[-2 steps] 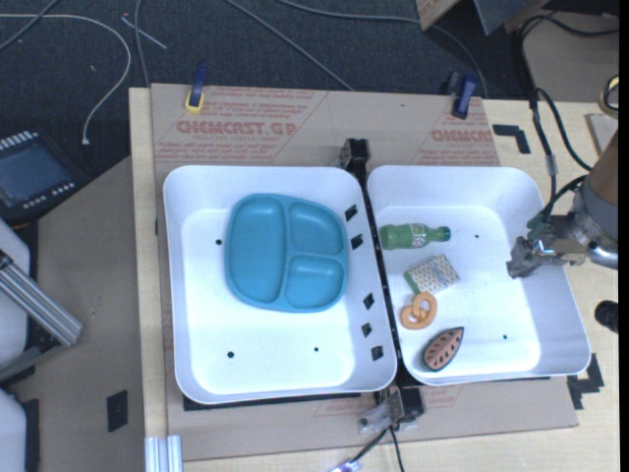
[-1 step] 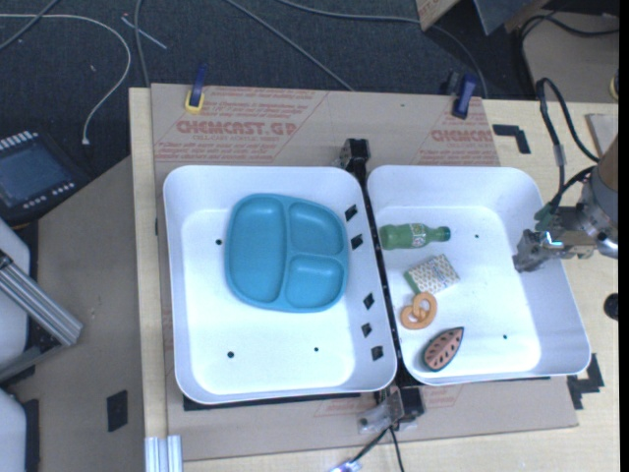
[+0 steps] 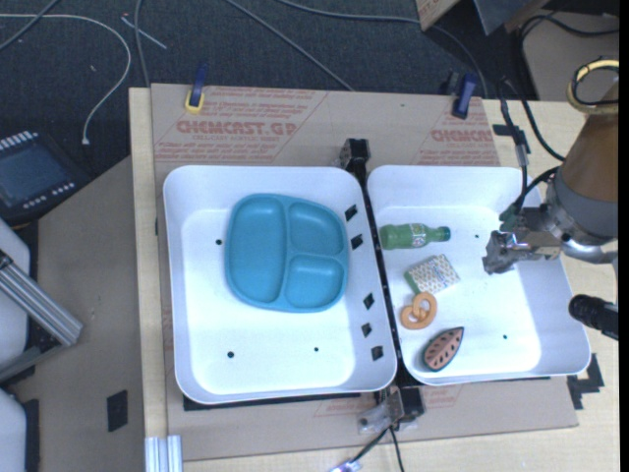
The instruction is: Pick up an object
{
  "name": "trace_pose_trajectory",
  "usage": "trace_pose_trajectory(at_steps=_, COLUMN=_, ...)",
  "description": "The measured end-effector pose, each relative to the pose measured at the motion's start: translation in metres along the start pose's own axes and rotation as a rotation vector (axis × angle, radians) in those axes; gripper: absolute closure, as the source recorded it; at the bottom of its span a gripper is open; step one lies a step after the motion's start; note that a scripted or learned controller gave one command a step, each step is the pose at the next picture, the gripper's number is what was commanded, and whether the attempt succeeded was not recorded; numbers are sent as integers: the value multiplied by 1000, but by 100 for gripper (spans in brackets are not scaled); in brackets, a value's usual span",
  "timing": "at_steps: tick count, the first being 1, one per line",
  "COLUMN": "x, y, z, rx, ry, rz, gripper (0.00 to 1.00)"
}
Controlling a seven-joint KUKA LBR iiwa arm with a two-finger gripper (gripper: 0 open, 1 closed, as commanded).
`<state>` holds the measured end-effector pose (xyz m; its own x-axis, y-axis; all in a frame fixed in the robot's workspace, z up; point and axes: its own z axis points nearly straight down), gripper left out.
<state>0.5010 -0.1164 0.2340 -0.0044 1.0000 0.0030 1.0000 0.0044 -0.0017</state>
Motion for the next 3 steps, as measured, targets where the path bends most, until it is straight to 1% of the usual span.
trace_pose_trajectory(at_steps=1, x=44, y=0, z=4, rx=1, ry=0, rz=-1, gripper=100)
trace_pose_trajectory(at_steps=2, x=101, y=2, z=14, rx=2, ry=0, rz=-2, gripper=100)
trace_pose_trajectory(at_steps=3, x=147, y=12, z=9, rx=-3, ry=-1, rz=-2, gripper=100)
